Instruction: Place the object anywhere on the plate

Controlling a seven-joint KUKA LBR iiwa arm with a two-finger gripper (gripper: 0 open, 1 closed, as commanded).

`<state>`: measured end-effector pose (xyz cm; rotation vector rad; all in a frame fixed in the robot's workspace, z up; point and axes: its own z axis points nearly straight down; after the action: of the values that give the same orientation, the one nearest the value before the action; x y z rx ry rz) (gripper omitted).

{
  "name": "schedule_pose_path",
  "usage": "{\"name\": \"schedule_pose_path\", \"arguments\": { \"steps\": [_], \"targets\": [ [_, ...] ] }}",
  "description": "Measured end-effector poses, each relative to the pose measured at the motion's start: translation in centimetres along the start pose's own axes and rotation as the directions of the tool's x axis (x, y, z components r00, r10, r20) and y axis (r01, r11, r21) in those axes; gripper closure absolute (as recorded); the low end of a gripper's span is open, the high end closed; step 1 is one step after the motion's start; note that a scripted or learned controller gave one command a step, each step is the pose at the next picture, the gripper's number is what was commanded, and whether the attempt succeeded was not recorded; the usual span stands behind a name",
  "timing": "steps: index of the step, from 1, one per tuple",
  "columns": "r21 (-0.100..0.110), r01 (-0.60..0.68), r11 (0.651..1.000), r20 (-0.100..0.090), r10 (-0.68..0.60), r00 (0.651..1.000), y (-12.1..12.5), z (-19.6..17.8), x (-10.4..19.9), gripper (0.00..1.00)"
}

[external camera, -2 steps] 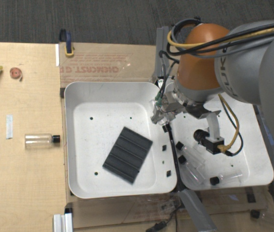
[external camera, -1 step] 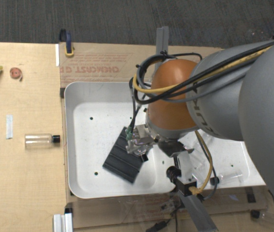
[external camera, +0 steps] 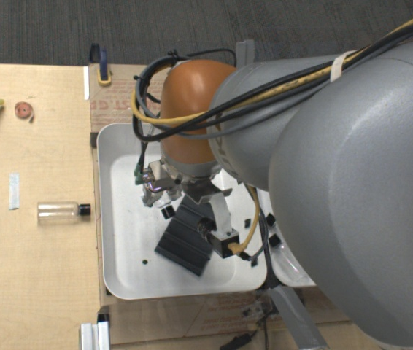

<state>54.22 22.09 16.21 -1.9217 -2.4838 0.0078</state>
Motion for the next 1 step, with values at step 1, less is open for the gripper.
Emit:
{"name": "schedule_pose_path", "arguments": {
  "steps": [1],
  "targets": [
    [-0.005, 0.23, 0.973, 0.002, -0.23, 0.973, 5.33, -10.18, -5.28, 1.0]
  ]
}}
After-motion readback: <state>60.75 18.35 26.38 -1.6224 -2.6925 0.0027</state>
